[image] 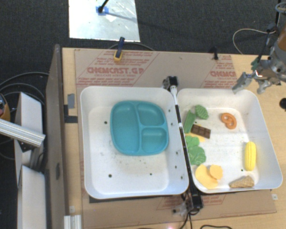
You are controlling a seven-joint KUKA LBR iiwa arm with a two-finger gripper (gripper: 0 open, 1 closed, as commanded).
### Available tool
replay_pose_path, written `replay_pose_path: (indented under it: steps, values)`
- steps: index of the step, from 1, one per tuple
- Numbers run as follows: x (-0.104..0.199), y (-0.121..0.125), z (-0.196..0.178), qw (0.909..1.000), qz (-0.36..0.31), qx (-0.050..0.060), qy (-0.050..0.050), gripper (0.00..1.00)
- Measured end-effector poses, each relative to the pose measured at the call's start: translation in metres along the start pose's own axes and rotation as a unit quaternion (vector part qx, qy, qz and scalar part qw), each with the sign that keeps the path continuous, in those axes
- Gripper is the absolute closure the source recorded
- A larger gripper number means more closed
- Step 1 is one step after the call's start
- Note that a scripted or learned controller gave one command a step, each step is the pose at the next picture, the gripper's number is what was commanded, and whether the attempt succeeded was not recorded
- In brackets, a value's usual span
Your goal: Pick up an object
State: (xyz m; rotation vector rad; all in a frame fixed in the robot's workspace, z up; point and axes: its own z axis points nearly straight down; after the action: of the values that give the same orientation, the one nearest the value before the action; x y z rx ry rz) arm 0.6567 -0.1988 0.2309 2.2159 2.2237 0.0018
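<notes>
Lying nearest in right bin [264, 128]: bread wedge [241, 182], yellow slices [208, 174], corn [250, 155]. Farther back: green pieces [196, 152], chocolate bar [200, 131], pretzel [228, 120]. Teal tray [138, 127] in left bin [93, 128]. Gripper [252, 80] above right bin's far corner, fingers spread, holding nothing.

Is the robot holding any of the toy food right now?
No. The gripper is open, with nothing between its fingers, up by the far right corner of the right bin.
</notes>
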Motion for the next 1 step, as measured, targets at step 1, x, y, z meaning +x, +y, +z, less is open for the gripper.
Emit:
replay_pose_path:
  steps: [1]
  values:
    - [-0.0073,-0.0243,0.1367,1.0000,0.001,0.002,0.001,0.00]
